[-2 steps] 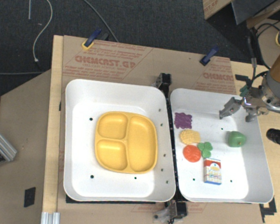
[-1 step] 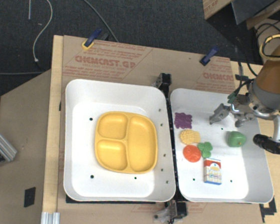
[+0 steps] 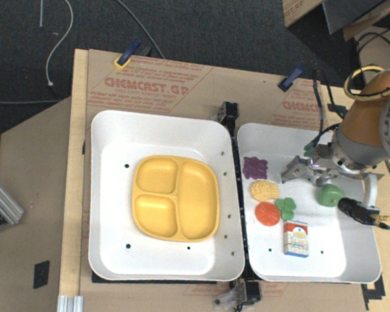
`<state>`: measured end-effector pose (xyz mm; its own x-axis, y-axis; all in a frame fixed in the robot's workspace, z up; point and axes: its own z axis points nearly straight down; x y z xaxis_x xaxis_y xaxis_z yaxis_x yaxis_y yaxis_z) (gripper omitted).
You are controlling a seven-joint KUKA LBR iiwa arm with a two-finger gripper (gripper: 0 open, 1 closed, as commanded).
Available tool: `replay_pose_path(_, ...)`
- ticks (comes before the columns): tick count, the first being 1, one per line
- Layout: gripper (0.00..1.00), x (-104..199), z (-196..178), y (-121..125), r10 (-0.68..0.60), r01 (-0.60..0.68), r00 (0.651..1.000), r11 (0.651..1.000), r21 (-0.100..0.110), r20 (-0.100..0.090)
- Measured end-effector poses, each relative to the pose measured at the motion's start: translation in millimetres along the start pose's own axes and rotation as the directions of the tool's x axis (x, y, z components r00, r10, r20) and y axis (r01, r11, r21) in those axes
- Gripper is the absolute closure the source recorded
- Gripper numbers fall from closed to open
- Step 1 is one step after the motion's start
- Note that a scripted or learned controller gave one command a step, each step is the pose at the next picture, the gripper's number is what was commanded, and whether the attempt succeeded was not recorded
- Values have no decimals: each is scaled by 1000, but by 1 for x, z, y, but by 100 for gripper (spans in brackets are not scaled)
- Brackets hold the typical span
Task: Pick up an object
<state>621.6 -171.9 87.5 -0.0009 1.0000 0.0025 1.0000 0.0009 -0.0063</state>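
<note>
We locate the candidate objects in the right bin point(image 3: 357, 265): a green ball point(image 3: 330, 196) at about 3 o'clock, a purple cluster point(image 3: 254, 168) at 10 o'clock, a yellow corn piece point(image 3: 264, 190) at 9 o'clock, a red tomato point(image 3: 267, 214) touching a green leafy piece point(image 3: 286, 206), and a small carton point(image 3: 297, 239) at 6 o'clock. The pincer point(image 3: 308, 172) hangs low over the bin's 12 o'clock area, just left of the green ball; its fingers stand apart with nothing between them. The left bin point(image 3: 108, 177) holds a yellow divided plate point(image 3: 176, 198) at its centre. Both bins rest on the cardboard-covered counter point(image 3: 182, 84).
</note>
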Motion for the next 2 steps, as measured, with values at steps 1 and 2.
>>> replay_pose_path(1,100,0,-14,2,-1,1,1000,1000,-6,1)
replay_pose_path(2,100,7,-72,-5,0,0,1000,1000,-11,3)
